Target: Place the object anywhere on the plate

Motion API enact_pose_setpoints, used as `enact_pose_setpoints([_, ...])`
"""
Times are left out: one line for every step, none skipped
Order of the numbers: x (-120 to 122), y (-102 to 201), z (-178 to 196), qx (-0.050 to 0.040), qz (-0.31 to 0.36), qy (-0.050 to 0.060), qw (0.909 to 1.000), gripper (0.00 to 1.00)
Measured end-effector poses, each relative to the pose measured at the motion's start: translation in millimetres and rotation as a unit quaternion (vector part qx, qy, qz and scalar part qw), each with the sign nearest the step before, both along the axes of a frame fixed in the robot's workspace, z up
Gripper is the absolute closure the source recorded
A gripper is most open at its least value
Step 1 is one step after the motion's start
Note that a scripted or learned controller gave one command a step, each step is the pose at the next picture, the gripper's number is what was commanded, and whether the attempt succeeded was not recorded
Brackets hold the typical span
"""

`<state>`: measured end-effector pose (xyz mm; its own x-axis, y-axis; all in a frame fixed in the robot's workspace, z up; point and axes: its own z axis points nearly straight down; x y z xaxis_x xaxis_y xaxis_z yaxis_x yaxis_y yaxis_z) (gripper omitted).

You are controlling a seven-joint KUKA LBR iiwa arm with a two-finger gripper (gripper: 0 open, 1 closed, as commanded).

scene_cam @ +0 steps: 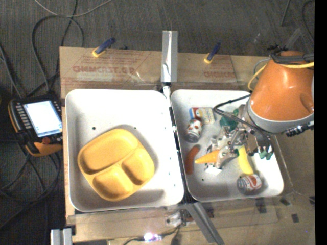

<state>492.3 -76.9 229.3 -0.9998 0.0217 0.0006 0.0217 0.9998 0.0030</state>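
Observation:
A yellow plate (116, 163) with three compartments lies in the left bin (76, 106). My gripper (225, 148) hangs low over the middle of the right bin (276, 188), under the arm's orange band (283, 93). An orange-yellow cone-shaped toy (207, 158) lies right at the gripper's left side, its tip pointing left. A yellow banana (245, 164) lies just to the gripper's right. Whether the gripper touches either toy is hidden by its body and cables.
The right bin also holds a small upright can (194, 129), a white and blue packet (205, 115), a brown sausage-like piece (192, 158) by the left wall and a can on its side (249, 182) at the front. A teach pendant (40, 119) sits left of the bench.

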Motion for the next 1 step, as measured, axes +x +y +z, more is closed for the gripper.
enact_pose_setpoints([48.5,36.6,-0.1,-0.0010,0.096,-0.001,0.9954,1.00])
